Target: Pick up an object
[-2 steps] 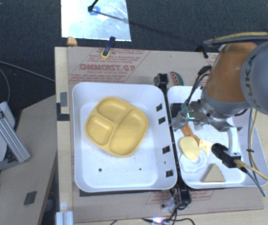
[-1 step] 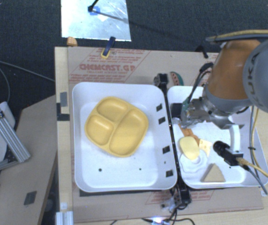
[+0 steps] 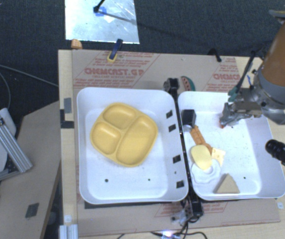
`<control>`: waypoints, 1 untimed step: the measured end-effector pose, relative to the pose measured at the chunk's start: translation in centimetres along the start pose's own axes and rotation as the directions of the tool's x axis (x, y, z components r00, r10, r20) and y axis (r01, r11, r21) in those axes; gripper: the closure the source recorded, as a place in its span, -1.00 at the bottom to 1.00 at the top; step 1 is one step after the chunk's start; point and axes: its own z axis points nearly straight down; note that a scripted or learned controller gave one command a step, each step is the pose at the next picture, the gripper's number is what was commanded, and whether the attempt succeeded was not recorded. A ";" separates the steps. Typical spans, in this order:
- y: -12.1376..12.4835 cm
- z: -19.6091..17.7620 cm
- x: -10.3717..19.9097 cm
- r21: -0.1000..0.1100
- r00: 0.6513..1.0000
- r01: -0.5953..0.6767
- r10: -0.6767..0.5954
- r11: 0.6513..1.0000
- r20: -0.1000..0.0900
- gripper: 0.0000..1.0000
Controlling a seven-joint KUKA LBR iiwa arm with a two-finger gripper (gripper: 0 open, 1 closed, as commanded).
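My gripper (image 3: 227, 119) hangs over the upper middle of the right bin (image 3: 262, 153), its dark fingers pointing down at the bin floor, and nothing shows between them. Along the right bin's left side lie a black block (image 3: 188, 117), an orange stick-like piece (image 3: 200, 136), a pale yellow rounded piece (image 3: 201, 156) resting on a white fried-egg shape (image 3: 206, 173), a small yellow cube (image 3: 218, 155) and a tan wedge (image 3: 227, 184). All of these lie left of and below the gripper, apart from it.
The left bin (image 3: 90, 183) holds a yellow divided plate (image 3: 124, 134). The arm's orange band and grey wrist (image 3: 282, 68) fill the upper right. A black knob (image 3: 282, 153) juts over the right bin's right rim. Cardboard (image 3: 132, 71) lies under the bins.
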 end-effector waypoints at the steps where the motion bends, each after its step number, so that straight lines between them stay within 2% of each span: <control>1: -1.2 1.8 0.8 0.015 1.000 0.001 -0.001 1.000 0.000 1.00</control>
